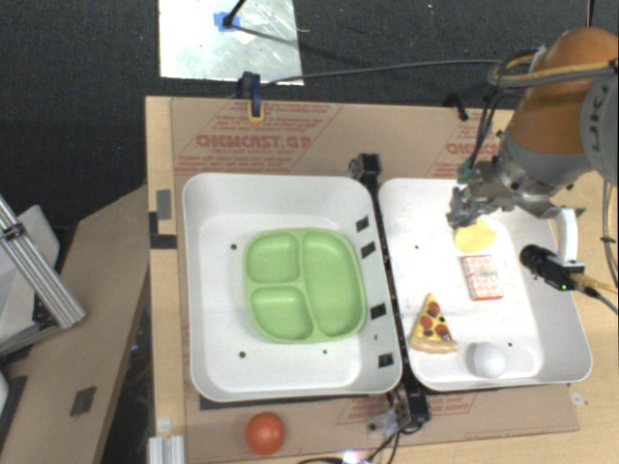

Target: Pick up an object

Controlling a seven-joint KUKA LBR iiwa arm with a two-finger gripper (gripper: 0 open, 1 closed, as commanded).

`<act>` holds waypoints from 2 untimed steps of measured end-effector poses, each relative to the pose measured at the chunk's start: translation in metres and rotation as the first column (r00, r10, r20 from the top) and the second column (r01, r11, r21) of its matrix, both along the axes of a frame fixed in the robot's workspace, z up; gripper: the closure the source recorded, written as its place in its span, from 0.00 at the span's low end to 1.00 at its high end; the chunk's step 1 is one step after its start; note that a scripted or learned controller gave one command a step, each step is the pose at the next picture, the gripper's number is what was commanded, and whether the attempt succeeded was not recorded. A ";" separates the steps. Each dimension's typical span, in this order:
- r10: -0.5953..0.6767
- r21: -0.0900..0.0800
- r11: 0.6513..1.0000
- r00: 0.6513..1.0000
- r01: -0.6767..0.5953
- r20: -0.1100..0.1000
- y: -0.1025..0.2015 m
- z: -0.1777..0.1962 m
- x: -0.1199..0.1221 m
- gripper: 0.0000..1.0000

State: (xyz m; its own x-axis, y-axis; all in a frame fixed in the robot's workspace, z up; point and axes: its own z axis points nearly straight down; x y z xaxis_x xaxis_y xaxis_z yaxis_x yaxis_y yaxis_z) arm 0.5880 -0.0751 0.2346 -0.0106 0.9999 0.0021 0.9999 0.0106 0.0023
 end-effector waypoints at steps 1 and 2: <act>-0.002 0.000 1.000 1.000 0.002 0.000 0.044 -0.004 0.003 1.00; 0.000 0.000 1.000 1.000 0.000 0.000 0.101 0.004 0.007 1.00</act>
State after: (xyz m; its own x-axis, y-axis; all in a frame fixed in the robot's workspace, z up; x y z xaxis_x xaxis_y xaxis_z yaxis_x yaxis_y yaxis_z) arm 0.5950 0.0255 0.2388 -0.0104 0.9999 0.0024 0.9999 0.0104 0.0023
